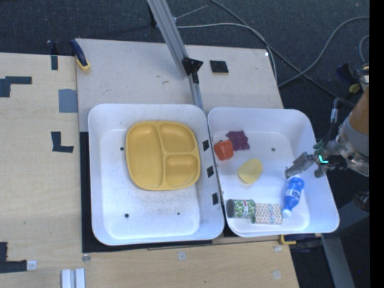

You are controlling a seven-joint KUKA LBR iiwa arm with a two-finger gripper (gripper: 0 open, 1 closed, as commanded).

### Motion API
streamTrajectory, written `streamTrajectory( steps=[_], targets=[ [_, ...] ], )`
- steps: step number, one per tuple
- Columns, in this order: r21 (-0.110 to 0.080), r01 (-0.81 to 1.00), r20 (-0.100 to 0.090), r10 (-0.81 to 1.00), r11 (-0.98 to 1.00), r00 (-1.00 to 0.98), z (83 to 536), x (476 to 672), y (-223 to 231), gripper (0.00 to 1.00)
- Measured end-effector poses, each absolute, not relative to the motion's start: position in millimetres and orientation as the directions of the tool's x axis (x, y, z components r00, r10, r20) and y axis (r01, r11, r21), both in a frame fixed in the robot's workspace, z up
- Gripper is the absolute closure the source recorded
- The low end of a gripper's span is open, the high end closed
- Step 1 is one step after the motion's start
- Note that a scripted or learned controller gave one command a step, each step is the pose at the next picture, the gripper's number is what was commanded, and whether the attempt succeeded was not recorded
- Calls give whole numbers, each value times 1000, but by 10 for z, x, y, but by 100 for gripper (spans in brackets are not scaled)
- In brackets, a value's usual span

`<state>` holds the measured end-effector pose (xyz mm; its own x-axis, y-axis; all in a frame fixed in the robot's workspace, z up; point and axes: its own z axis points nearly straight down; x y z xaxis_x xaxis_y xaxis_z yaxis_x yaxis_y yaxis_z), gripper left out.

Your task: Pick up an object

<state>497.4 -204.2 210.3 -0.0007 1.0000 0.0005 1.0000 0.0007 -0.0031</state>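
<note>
The right bin (300, 122) holds several small objects. A blue bottle (293, 195) with a white cap lies near its right wall. A pale yellow lump (250, 171) sits mid-bin, with a red-orange piece (224, 149) and a purple bunch (238, 140) to the upper left. A green and white carton (254, 211) lies flat along the front wall. My gripper (307, 169) hangs over the bin's right side, just above the bottle's upper end. It stands open with nothing between its fingers.
The left bin (108, 215) bears a yellow divided plate (163, 155). A slanted metal bar (171, 32) runs down to the gap between the bins. Cables (288, 53) trail on the dark floor behind, and a wooden bench top (36, 161) lies to the left.
</note>
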Motion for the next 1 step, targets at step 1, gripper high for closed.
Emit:
streamTrajectory(
  steps=[1],
  targets=[
    [-2, 1000, 0, 1000, 1, -1, 2107, 4977, -2042, 0]
  ],
)
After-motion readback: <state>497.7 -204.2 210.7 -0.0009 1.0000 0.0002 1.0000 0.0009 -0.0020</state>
